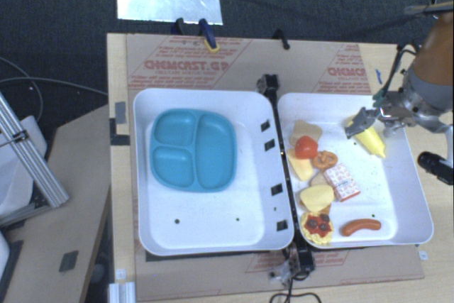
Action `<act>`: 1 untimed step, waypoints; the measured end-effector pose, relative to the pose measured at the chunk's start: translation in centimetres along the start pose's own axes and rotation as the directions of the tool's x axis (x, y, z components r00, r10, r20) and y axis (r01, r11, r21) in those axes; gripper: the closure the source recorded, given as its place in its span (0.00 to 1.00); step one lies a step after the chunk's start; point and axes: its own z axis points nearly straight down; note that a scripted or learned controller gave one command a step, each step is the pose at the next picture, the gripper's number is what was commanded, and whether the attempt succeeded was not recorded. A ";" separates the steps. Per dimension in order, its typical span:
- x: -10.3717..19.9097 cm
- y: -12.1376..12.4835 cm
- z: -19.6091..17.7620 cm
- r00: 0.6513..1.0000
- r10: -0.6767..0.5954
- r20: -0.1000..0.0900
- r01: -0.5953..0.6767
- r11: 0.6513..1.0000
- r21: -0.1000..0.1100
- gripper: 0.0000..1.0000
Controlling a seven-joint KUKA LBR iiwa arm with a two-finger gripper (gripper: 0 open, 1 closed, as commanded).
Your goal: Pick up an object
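My gripper point(370, 122) hangs over the upper right part of the right bin point(408, 223), coming in from the right edge. Right under it, partly covered by it, lies a yellow banana-like toy point(374, 143). I cannot see whether the toy is between the gripper's tips or just below them. Left of it in the same bin are a red tomato point(306, 147), an orange pretzel ring point(326, 159) and a red-and-white box point(342, 182).
The right bin also holds a bread slice point(308, 129), yellow cheese pieces point(316, 197), a small tart point(317, 226) and a sausage point(361, 226) near the front. In the left bin point(163, 230) lies a blue divided plate point(193, 150). A black divider point(280, 167) runs between the bins.
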 end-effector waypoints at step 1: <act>3.2 0.9 12.3 1.000 -0.005 -0.003 0.005 1.000 0.008 0.00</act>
